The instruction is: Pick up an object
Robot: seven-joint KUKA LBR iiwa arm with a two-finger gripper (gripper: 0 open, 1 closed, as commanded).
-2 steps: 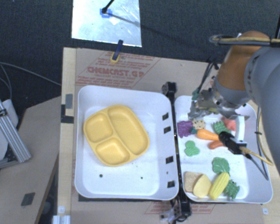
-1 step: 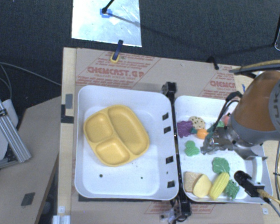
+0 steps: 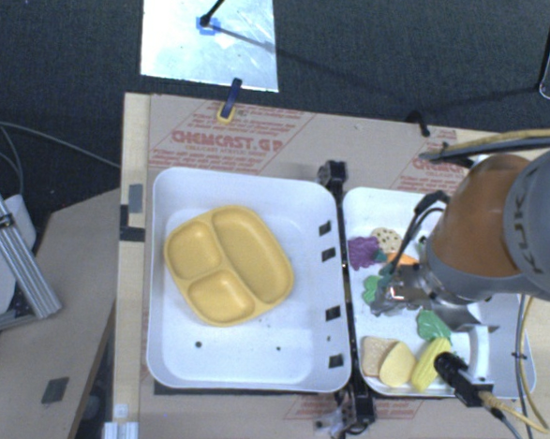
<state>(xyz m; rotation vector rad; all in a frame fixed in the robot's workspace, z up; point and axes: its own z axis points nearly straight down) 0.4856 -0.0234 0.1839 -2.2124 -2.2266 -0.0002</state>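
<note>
Where the arm (image 3: 500, 230) reaches down into the right bin (image 3: 365, 206), the hand (image 3: 394, 293) sits low among a cluster of toy food, and I cannot tell whether it has closed on anything. Just beside the hand lie a green leafy piece (image 3: 373, 288) and an orange piece (image 3: 402, 261), possibly a carrot, though the arm hides most of it. A purple grape bunch (image 3: 363, 251) lies a little farther out toward the left bin, with a speckled cookie (image 3: 384, 238) touching its far side. Near the hand on the opposite side are another green piece (image 3: 433, 324), a corn cob (image 3: 430, 361), a yellow lemon-like piece (image 3: 397, 365) and a tan slice (image 3: 373, 354). Farther from the hand, the left bin (image 3: 246, 371) holds a yellow divided plate (image 3: 229, 263). Both bins rest on the bench (image 3: 229, 136).
</note>
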